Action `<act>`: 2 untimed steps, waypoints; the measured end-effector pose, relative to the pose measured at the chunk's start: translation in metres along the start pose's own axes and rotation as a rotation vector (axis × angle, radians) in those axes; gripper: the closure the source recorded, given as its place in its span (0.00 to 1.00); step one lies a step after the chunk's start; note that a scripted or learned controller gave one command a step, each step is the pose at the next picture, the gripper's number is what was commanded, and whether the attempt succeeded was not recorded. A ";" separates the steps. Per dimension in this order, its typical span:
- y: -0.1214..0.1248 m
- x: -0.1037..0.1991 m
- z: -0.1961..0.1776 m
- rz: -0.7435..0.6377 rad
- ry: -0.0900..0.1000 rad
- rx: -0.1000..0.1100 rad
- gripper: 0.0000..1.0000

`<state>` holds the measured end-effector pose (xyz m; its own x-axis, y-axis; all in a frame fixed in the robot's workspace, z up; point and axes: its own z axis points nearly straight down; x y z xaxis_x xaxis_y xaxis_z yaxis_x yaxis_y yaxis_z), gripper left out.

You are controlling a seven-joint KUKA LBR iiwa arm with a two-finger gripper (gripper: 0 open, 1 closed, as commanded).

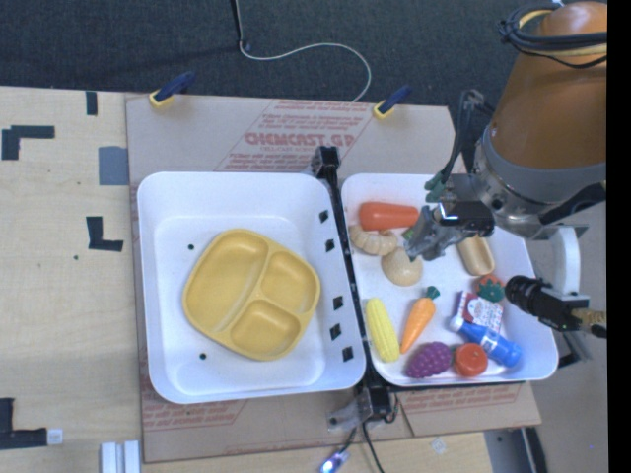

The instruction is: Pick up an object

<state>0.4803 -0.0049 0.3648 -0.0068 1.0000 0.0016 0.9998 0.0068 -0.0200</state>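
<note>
A yellow tray lies in the left bin. In the right bin, a corn cob, carrot, grapes and bottle lie near the front. The pincer hangs over a pale mushroom, below the sausage; I cannot tell whether it is released or clenched.

Divided plate lies in left bin; toy foods fill right bin
</note>
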 end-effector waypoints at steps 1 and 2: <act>0.003 0.045 -0.072 -0.001 0.000 -0.025 1.00; 0.001 0.167 -0.176 -0.009 0.004 -0.031 1.00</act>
